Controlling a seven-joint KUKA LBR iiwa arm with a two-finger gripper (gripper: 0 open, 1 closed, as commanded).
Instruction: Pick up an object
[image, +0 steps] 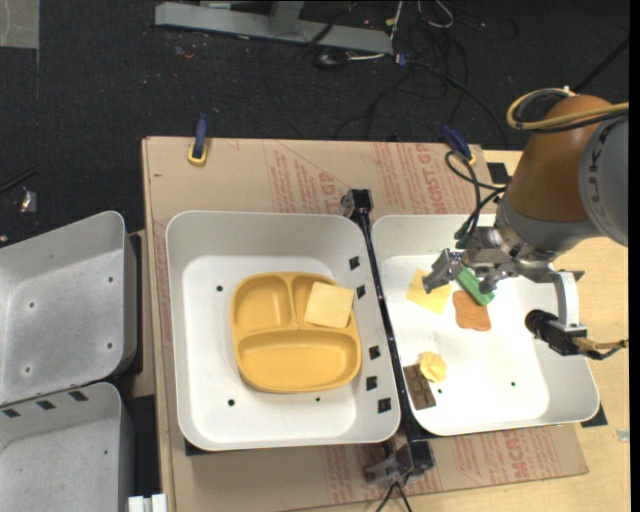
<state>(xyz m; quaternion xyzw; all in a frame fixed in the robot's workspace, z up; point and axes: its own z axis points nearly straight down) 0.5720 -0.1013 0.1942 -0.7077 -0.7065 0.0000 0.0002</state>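
Two shallow white bins are seen side by side on a cardboard-covered worktop (270, 160), viewed from above at a slant. In the left bin (190, 300), a yellow divided plate (270, 355) is set, with a pale yellow square block (328, 305) resting on its upper right compartment. The grey and orange arm (560, 180) is reached in from the right over the right bin (520, 395). Its gripper (462, 275) is held low above a green object (478, 289), an orange-brown piece (473, 313) and a flat yellow piece (428, 294); whether it is open or closed cannot be told. Nearer the front, a small yellow lump (433, 366) is seen beside a dark brown bar (419, 386).
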